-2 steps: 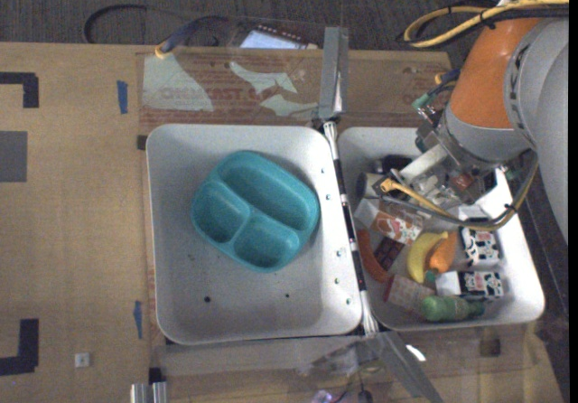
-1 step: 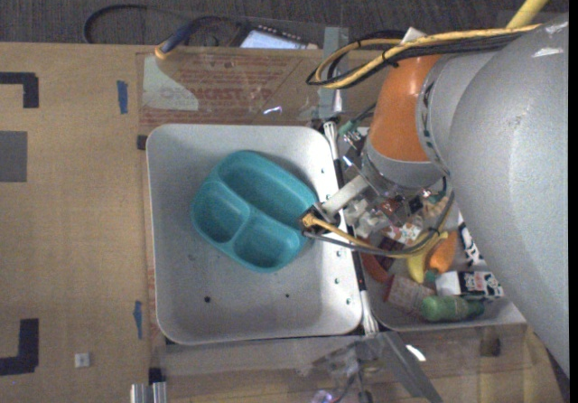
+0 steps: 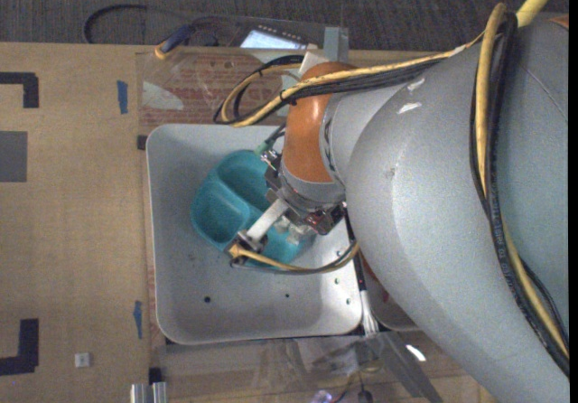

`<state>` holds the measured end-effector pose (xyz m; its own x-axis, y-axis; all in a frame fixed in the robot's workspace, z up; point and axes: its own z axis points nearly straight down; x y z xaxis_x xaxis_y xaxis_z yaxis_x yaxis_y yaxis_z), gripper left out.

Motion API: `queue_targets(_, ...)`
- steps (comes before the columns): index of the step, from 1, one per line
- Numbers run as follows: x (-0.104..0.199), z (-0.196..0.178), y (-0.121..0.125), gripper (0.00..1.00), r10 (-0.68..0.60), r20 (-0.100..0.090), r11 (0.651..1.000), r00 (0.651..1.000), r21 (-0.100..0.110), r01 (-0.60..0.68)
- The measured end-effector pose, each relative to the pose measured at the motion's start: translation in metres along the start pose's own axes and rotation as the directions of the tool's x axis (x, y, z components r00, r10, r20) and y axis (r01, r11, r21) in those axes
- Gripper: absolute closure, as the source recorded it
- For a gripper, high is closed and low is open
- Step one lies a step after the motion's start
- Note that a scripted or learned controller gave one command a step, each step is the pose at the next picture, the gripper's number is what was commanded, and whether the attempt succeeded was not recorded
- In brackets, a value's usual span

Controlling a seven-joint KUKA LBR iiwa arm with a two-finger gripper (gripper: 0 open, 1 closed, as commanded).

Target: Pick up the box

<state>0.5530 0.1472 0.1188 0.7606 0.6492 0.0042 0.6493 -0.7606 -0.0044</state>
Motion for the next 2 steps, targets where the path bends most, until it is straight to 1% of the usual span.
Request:
queue_targets(1,0.040,-0.006,0.061,1.00,0.039,0.006,0.999,0.999,-0.002,-0.039)
queue_targets(2,-0.020,0.011,0.028,1.00,0.008,-0.053,0.999,0.999,-0.036,-0.010)
